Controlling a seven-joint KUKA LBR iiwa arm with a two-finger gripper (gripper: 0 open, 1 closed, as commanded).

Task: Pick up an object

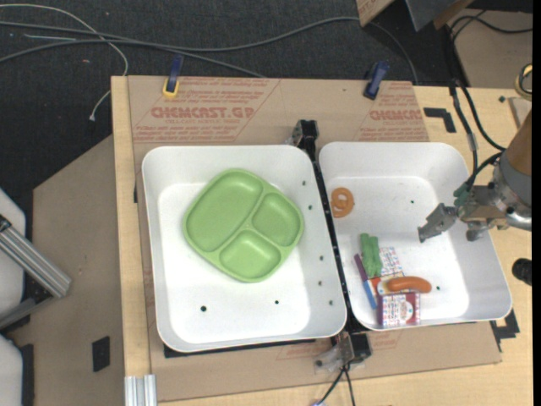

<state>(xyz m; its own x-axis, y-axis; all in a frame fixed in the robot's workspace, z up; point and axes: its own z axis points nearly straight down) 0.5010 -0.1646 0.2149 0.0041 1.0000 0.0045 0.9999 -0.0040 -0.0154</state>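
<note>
In the right bin (406,163) lie a small orange ring (341,201), a green block (370,253), a thin purple and blue pen (365,281), an orange sausage-shaped toy (407,285) and a pink and white carton (397,309). My gripper (455,227) hangs over the right side of this bin, to the right of and above the pile. It is open, its two fingers spread wide with nothing between them. The green block and the sausage lie a short way to its lower left.
The left bin (169,252) holds a green divided plate (244,224). Clamps (305,133) join the bins at the back and front. Cardboard sheets lie under both bins, and cables run along the right side of the bench.
</note>
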